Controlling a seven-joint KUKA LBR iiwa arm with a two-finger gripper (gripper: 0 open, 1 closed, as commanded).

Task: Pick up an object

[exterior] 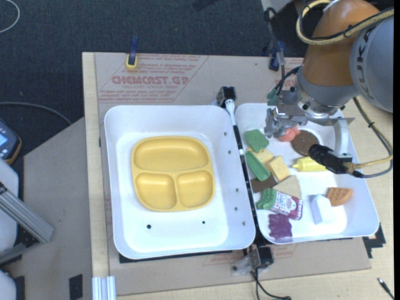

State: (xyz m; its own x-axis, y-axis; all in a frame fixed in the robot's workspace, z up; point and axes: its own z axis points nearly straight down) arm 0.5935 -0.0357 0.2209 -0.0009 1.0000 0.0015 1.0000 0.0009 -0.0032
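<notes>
My gripper (279,123) hangs low over the back of the right bin (365,220), under the orange band of the arm. Just right of it lies a small red-orange piece (289,134), partly hidden by the gripper, with a brown disc (304,143) beside it. A green piece (255,139) lies just left and in front of the gripper. Nothing visibly sits in the gripper.
The right bin also holds a second green piece (256,166), yellow blocks (279,167), a yellow bottle shape (309,164), an orange wedge (339,196), a white block (317,209), a printed packet (282,202) and purple grapes (279,225). The left bin (119,167) carries a yellow divided tray (173,171).
</notes>
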